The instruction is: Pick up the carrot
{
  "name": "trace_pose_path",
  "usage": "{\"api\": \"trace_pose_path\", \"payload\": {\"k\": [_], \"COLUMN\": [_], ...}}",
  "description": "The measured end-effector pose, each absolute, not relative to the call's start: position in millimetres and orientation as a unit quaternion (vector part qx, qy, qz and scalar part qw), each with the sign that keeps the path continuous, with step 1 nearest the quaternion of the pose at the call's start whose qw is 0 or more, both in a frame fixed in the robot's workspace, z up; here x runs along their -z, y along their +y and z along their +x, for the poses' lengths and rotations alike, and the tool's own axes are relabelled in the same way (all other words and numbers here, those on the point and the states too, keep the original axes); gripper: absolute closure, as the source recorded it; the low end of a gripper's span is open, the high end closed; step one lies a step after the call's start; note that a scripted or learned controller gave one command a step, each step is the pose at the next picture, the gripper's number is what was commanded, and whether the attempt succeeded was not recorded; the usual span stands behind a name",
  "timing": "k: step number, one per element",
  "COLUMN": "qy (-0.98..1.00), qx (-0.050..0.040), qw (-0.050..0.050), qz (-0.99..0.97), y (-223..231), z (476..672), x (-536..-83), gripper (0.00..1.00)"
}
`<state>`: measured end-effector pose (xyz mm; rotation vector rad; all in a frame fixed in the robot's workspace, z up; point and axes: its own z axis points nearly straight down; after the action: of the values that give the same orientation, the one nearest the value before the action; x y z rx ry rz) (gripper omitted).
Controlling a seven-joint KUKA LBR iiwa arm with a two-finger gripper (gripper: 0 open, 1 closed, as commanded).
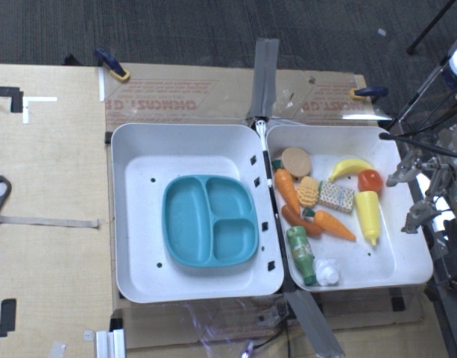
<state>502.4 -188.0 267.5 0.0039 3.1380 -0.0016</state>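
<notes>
Evidently gripper (420, 194) beside right bin (407, 271)

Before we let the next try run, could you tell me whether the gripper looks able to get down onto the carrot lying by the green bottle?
Probably yes. The carrot lies on top in the right bin, uncovered, its pointed end free. The gripper sits at the bin's right rim. The yellow bottle and green bottle crowd it.

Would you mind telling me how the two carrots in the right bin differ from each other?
The carrot by the divider lies steeply, running up and down the view; the carrot in the middle lies slanted toward the bin's centre. The first touches the corn cob; the second sits below the sponge. Both are orange and tapered.
</notes>
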Motion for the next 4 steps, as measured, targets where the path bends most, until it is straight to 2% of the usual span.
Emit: {"api": "trace_pose_path", "payload": {"k": [1,2,3,4], "qy": [0.996,0.998,0.998,0.998], "qx": [0.0003,0.0001,0.0001,0.0007], "qw": [0.001,0.001,0.002,0.004], "qz": [-0.088,-0.06,0.069,0.067], "y": [-132.6,-108.7,-105.7,-104.8], "z": [505.4,498.9,580.2,581.7], "x": [-174.5,-92.0,-92.6,-102.6], "gripper": [0.0,0.0,0.0,1.0]}}
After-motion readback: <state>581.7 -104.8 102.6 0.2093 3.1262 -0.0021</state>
